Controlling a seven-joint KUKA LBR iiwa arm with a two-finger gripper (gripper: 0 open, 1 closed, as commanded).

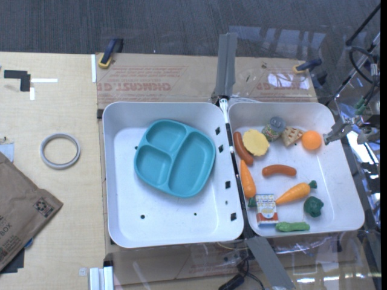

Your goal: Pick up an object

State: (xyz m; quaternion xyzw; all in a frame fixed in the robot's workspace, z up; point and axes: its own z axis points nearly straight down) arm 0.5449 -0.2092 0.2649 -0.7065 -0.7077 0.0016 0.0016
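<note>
Saw a teal plate (174, 157) in the left bin (121, 222). Found the toy food in the right bin (354, 219): an orange (311, 140) near the far right, a sausage (279, 171) mid-bin, a carrot (293, 192) just in front of it, broccoli (313, 206) and a carton (266, 208) near the front. Spotted the gripper (334, 136) at that bin's right wall, just beside the orange, with nothing seen in its grasp. Could not tell whether wide or narrow.

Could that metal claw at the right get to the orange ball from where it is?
Probably yes. The gripper hangs just right of the orange ball, which lies at the right bin's far edge with nothing covering it.
</note>
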